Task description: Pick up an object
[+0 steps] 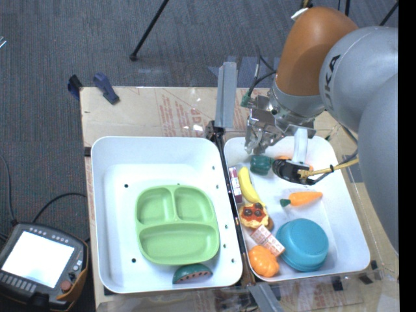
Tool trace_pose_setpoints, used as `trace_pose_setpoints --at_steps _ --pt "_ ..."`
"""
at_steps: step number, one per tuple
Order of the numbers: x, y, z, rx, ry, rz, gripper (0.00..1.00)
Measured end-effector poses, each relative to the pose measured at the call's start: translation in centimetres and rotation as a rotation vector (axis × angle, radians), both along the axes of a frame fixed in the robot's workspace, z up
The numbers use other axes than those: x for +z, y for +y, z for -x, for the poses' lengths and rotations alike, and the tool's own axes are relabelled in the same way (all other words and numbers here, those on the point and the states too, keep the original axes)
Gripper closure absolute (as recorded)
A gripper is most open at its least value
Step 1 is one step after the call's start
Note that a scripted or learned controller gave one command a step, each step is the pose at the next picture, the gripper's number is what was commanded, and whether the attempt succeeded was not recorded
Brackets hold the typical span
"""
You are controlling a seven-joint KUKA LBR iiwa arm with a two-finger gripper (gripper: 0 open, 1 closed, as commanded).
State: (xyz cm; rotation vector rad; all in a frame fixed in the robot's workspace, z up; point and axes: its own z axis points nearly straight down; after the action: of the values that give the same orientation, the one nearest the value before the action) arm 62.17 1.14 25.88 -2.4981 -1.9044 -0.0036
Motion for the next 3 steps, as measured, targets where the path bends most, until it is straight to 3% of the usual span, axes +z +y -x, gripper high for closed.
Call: trace_pose_setpoints --at_steps 1,2,3 --pt "-7.8 -9.3 1.9 -0.171 0.017 0.003 1.0" --pt "-7.5 -4.3 -2.1 -0.382 0.011 0.002 1.0" --pt "-7.5 -5.8 -2.0 -0.424 0.011 0.003 1.0"
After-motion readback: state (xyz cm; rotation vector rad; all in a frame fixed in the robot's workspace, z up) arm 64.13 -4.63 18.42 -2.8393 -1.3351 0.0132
